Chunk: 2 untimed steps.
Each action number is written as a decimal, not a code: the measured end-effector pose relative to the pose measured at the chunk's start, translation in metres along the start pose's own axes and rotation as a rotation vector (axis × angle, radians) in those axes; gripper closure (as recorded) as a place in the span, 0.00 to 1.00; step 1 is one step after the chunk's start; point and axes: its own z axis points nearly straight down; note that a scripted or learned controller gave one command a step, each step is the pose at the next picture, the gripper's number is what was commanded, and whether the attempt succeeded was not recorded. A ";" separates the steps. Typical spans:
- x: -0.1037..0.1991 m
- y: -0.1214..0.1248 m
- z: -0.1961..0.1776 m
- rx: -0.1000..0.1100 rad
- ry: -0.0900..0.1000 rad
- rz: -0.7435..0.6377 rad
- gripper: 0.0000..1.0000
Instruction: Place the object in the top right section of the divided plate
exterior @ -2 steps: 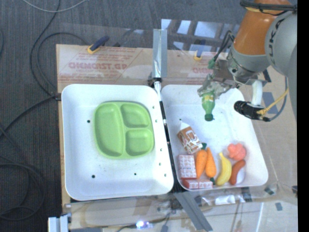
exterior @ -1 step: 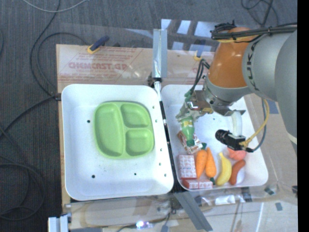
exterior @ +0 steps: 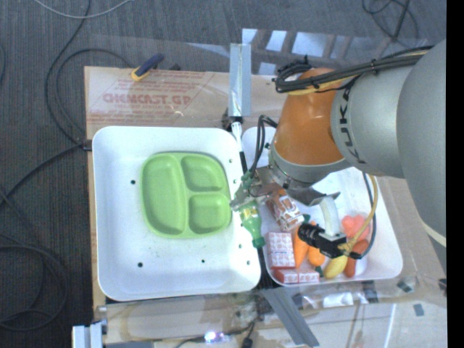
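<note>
The green divided plate (exterior: 181, 194) lies in the left bin (exterior: 116, 259), with one long section on its left and two smaller ones on its right. My gripper (exterior: 245, 196) hangs over the wall between the two bins, just right of the plate's right rim. A small green object (exterior: 253, 228) sits directly below the gripper at that wall. The view does not show whether it is gripped. The arm's orange band (exterior: 308, 133) and grey body cover much of the right bin.
The right bin (exterior: 388, 259) holds two red-and-white boxes (exterior: 280, 251), orange carrots (exterior: 301, 249), a yellow banana-like piece (exterior: 333, 267), a red-orange item (exterior: 354, 228) and a white piece (exterior: 330, 212). A metal post (exterior: 238, 78) stands behind the bins.
</note>
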 end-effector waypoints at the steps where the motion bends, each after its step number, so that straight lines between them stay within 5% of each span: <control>1: 0.025 0.036 0.000 0.000 -0.001 -0.001 1.00; 2: 0.024 0.035 0.000 0.000 0.000 0.000 0.00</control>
